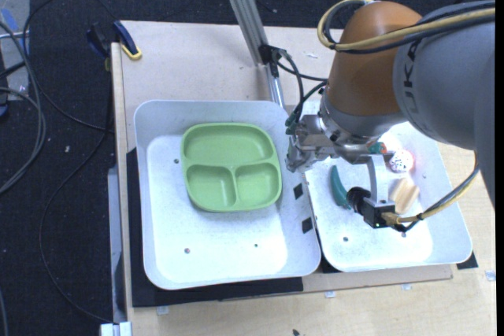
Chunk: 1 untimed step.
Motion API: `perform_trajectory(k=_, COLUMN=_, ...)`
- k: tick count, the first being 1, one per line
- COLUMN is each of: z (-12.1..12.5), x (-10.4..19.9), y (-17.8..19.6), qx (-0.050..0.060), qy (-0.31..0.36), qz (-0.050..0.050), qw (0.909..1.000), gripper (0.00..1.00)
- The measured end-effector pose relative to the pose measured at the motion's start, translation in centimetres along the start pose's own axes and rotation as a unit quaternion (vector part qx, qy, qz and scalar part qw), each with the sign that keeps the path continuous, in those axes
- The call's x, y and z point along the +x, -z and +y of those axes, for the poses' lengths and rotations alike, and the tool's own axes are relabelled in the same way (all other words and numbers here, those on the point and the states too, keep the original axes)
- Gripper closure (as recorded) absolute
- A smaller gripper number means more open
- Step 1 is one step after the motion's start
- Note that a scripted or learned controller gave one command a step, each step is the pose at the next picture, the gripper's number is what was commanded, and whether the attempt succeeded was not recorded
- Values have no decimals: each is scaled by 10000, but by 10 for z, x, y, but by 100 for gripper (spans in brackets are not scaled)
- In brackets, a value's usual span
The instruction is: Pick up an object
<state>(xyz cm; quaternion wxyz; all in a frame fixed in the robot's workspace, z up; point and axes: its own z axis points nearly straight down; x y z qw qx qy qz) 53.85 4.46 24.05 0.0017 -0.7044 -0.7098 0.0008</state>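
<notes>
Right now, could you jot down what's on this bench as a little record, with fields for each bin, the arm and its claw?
left bin: holds a green divided plate, upright, with three compartments
right bin: holds a teal object, a tan object and a small white speckled object
arm: grey with an orange band, reaching in over the right bin
claw: low by the wall between the bins; whether it grips anything cannot be told
bench: pale wood, bearing both bins

At my nine o'clock, a green divided plate [232, 167] lies in the left white bin [157, 240].
</notes>
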Motion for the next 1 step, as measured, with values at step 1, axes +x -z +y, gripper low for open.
perform_trajectory(k=1, z=-23, x=53, y=4, qx=-6, qy=6, qz=3, qw=10000, gripper=100)
